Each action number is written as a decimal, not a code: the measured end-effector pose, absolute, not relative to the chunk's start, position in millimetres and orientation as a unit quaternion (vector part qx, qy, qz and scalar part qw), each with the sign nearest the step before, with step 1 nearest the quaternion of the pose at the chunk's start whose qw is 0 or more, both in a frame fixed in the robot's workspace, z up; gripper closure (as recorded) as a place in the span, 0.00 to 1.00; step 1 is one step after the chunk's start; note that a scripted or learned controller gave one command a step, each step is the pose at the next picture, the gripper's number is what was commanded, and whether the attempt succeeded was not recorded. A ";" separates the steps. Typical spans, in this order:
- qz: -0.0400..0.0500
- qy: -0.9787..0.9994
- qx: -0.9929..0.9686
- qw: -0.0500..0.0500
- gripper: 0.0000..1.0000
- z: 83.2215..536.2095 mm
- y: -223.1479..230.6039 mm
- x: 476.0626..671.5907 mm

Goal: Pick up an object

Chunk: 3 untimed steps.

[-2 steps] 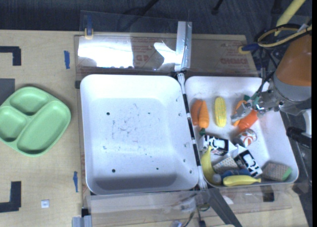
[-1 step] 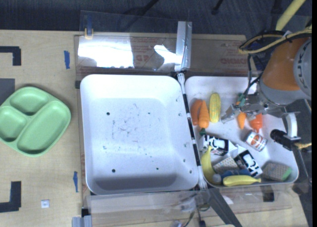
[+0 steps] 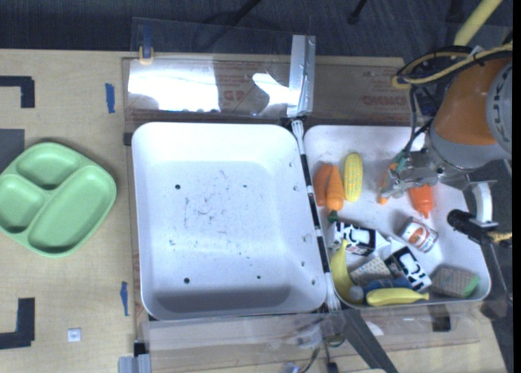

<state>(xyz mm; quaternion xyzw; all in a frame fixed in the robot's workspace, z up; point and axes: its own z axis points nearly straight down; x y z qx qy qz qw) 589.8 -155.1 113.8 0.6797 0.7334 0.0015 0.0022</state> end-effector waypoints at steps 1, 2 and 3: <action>0.000 0.672 0.741 0.001 1.00 185.7 -136.7 637.8; 0.001 0.782 0.623 0.003 1.00 229.4 -133.8 644.9; 0.001 0.782 0.623 0.002 0.00 229.2 -133.5 644.9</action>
